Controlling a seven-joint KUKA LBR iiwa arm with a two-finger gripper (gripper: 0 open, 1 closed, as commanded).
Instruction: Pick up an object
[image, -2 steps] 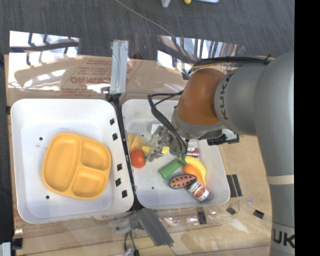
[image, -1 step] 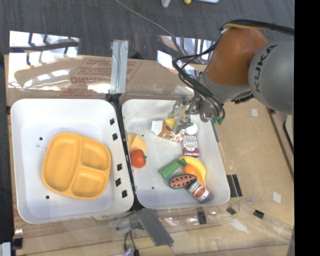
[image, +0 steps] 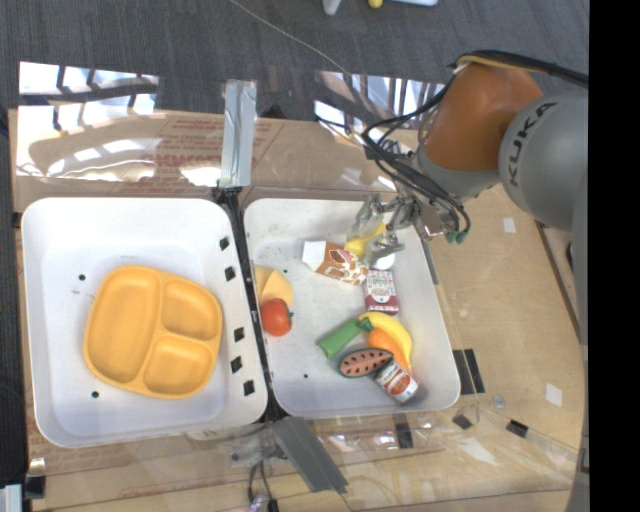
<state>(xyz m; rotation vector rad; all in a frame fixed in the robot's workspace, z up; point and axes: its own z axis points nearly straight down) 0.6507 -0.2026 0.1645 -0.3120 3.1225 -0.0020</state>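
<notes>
My gripper (image: 383, 228) hangs low over the far right part of the right bin (image: 300, 390). A small yellow object (image: 356, 246) lies right at its tip; whether it is gripped is unclear. Just in front lie a brown-and-white packet (image: 340, 263) and a small red-and-white carton (image: 381, 291). Nearer the front are a banana (image: 393, 336), a green piece (image: 343, 336), a dark red slice (image: 357, 363) and a small can (image: 397, 381). A tomato (image: 276, 318) and a pale yellow piece (image: 276, 287) sit against the bin's left wall.
The left bin (image: 50, 240) holds a yellow divided tray (image: 152, 330). The arm's orange band (image: 480, 110) and cables reach in from the upper right over the bin's far corner. A divider with black clips (image: 245, 330) separates the bins.
</notes>
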